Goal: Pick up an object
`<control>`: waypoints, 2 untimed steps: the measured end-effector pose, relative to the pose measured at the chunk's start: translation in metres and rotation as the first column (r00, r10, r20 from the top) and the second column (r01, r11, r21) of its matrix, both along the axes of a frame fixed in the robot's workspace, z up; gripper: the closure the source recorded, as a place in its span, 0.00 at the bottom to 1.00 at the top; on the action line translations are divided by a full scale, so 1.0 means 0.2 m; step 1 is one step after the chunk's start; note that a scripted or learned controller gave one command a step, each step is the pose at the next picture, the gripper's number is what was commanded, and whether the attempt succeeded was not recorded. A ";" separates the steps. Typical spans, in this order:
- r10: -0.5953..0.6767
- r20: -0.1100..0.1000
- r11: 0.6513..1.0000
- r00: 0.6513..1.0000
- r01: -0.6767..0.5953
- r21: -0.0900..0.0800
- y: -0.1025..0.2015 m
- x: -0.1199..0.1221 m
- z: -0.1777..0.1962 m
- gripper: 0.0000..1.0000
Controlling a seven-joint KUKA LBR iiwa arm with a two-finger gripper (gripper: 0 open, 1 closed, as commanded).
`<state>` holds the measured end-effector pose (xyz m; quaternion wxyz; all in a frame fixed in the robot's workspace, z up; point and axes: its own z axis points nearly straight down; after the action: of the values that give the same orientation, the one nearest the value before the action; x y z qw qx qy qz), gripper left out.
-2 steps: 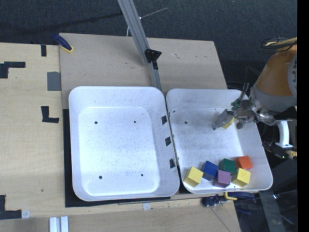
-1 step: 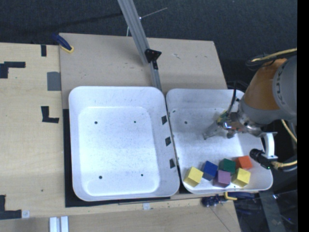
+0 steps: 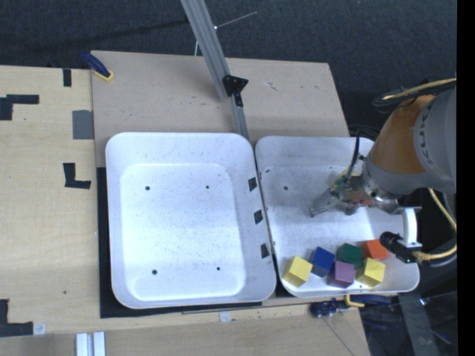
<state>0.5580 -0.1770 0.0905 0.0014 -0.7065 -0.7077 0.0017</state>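
The jaws hung low over the middle of the right bin, and I could not tell their state. Nothing sat between them. The blocks lay clustered along the bin's near edge: yellow, blue, green, purple. The blue one lay nearest, straight toward the near side from the jaws.

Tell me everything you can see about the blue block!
The blue block is a small cube, plain blue and solid-looking. It sits in the right bin, near the front edge, in a cluster of blocks. A yellow block is right beside it on one side and a purple block on the other. The gripper is apart from it, farther back.
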 end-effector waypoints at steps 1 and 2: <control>0.001 0.001 1.000 1.000 -0.001 0.001 0.00 0.00 0.05 1.00; -0.001 0.007 1.000 1.000 0.001 0.000 -0.02 0.04 0.28 1.00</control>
<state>0.5652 -0.1800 0.1460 -0.0013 -0.7068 -0.7074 -0.0006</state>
